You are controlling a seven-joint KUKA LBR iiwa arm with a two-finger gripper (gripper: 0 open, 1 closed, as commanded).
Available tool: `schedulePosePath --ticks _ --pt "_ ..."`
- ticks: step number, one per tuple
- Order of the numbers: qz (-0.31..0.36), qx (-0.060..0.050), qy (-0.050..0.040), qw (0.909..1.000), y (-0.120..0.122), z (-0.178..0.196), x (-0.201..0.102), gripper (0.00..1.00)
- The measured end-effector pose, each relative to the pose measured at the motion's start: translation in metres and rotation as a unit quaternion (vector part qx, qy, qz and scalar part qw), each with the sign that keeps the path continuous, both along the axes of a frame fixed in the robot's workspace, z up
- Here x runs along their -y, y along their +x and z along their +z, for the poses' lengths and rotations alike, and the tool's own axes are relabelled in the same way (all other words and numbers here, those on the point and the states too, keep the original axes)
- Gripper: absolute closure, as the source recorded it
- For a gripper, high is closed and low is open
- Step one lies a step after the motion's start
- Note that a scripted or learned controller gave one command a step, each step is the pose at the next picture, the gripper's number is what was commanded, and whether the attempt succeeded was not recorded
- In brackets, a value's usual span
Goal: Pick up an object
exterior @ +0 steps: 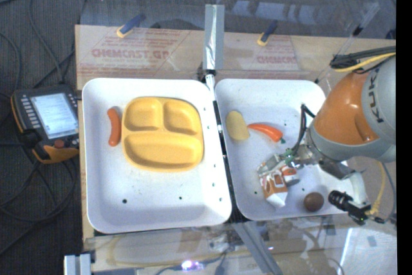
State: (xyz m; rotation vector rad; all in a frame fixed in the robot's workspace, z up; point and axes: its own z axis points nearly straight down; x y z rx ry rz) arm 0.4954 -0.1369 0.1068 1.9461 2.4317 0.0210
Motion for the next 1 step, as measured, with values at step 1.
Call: schedulePosePath --ticks 1 --pt "0.082 -0.015 0.0013 0.9965 0.0122 0.1211 -0.0801 1.0"
